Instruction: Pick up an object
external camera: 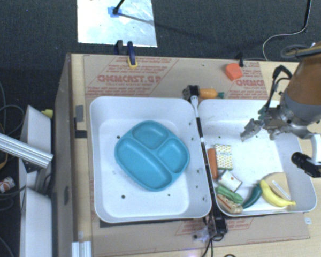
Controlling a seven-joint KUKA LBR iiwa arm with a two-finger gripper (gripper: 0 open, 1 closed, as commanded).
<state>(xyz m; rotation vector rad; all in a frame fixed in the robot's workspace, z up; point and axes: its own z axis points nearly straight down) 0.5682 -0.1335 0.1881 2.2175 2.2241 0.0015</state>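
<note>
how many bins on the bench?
2. The left bin holds a blue divided plate; the right bin holds the small toy items, with the tool over it.

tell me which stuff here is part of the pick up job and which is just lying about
Part of the job:
gripper
banana
green pepper
carrot
patterned sponge
right bin

Just lying about:
blue divided plate in the left bin
orange block on the bench
blue clamp
</note>
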